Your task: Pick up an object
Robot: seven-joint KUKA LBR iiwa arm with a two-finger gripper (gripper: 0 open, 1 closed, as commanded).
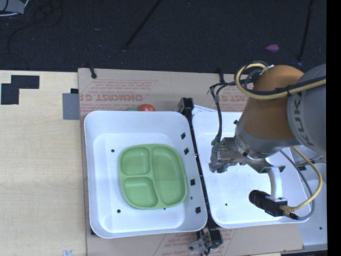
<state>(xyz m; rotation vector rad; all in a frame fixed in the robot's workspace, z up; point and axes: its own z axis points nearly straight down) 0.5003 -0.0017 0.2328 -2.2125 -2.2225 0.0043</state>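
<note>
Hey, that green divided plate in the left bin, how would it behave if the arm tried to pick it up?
The green divided plate looks like moulded plastic, so probably stiff and light. It lies flat in the left bin, so it should slide rather than roll or tip. Its low rim may be hard to pinch.

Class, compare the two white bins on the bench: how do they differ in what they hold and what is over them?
The left bin holds a green divided plate lying flat in its middle; the right bin shows no such plate. The arm's gripper hangs over the right bin near its left wall, while nothing is above the left bin. Both are shallow, white and set side by side.
</note>
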